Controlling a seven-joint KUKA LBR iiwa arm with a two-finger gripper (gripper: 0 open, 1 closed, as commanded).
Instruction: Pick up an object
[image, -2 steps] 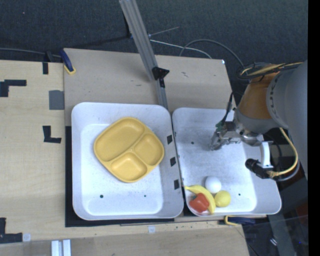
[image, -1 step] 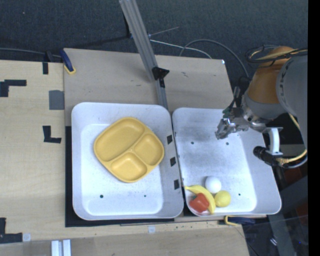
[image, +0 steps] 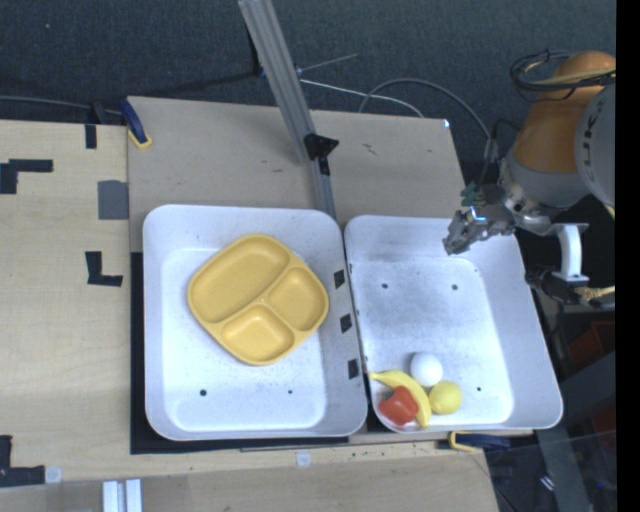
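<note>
**Gripper above the right bin's far corner, small objects clustered at its near edge**

Camera view: the gripper (image: 463, 236) hangs over the far right corner of the right bin (image: 455, 300); whether it is open or closed cannot be told, and nothing shows in its grasp. Well apart from it, at the bin's near edge, lie a white ball (image: 427, 369), a yellow ball (image: 445, 398), a banana (image: 405, 384) and a red piece (image: 399, 405), touching one another. They look light, smooth and likely to roll; the white ball, least crowded, seems easiest to pinch across its middle. The red piece is partly covered by the banana. A yellow divided plate (image: 258, 298) sits in the left bin (image: 170, 330).
</note>
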